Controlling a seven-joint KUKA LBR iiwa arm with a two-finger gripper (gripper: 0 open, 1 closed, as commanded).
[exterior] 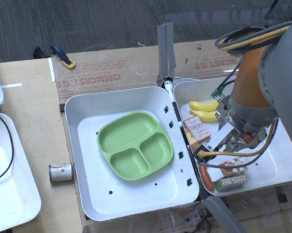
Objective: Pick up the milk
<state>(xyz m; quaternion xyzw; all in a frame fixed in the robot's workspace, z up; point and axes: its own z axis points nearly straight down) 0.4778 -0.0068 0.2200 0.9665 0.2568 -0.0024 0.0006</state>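
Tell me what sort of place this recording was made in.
Most likely a robotics lab bench set up for pick-and-place trials. Two shallow white plastic bins sit side by side on a cardboard-covered bench; toy food such as yellow plastic bananas lies in the right one, beneath the grey and orange arm.

I see a green plate (135, 145) in a white bin (93, 200), yellow bananas (205, 110), and the arm's (269, 81) orange band over grey.
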